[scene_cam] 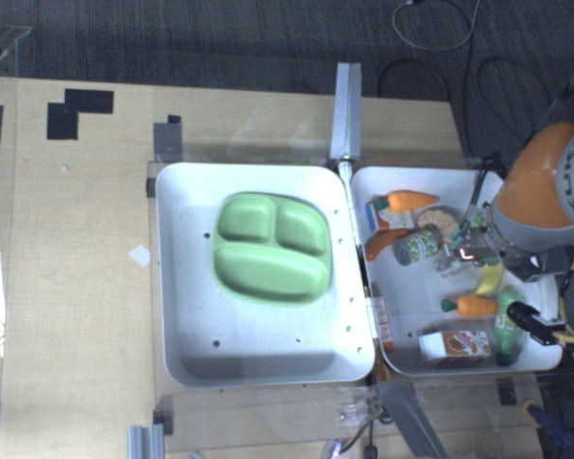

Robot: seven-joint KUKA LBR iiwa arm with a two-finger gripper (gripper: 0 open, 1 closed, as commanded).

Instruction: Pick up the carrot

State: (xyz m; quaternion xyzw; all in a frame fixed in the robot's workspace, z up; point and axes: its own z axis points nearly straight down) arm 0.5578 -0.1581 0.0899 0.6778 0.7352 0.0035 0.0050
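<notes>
The left bin holds one green divided tray, lying flat near the bin's centre with three compartments facing up.

The right bin holds a cluster of small items. At its far left, an orange-and-white packet lies beside a brown sausage-shaped item. Just right of these, a small can with a green label lies on its side, next to a round tan item. At the near edge, a flat carton with a red-and-white label lies along the bin wall.

The carrot lies on the bin floor in the right half of the right bin, orange body pointing right, green end to the left. A yellow banana-shaped item sits just beyond it. A green bottle stands at its right.

The gripper hangs over the right bin, on the far side of the carrot and apart from it. Its grasp state cannot be determined from this view. The arm's orange band is at the right edge.
</notes>
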